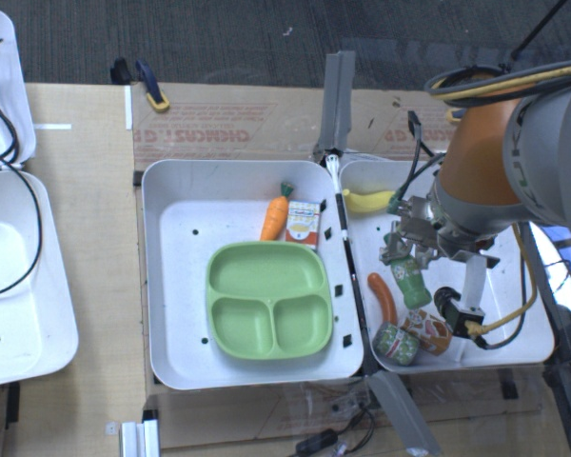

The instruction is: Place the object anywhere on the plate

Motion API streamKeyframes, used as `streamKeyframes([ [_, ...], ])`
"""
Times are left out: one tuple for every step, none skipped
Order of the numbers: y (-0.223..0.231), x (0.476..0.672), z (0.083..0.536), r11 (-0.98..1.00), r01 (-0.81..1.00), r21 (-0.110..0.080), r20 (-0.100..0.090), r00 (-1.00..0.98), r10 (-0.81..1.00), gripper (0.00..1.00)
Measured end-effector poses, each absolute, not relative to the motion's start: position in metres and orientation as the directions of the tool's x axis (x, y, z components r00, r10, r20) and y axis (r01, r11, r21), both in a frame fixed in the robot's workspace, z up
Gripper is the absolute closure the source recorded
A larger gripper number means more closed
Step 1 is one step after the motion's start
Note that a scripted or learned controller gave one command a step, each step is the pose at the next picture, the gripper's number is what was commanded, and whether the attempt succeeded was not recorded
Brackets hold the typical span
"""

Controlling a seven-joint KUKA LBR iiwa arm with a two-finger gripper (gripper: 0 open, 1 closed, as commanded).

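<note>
Green can [396,344] and sausage [383,299] in right bin [523,346], gripper [406,267] above gripping a green bottle [411,285], banana [368,201] behind, green plate [268,300], carrot [275,217] left.

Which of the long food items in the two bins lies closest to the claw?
The red sausage in the right bin, just left of the claw. The banana lies farther, at that bin's back edge, and the carrot is in the left bin.

A robotics lab: white bins [162,284] on a cardboard-covered bench [86,122].
</note>
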State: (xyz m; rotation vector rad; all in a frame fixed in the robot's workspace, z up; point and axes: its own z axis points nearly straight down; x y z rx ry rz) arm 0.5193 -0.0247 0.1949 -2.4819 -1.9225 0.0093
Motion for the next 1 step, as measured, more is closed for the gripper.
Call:
streamKeyframes([
  [0.0298, 0.5654, 0.1886, 0.05, 0.999, -0.006, -0.002, -0.05, 0.999, 1.0],
])
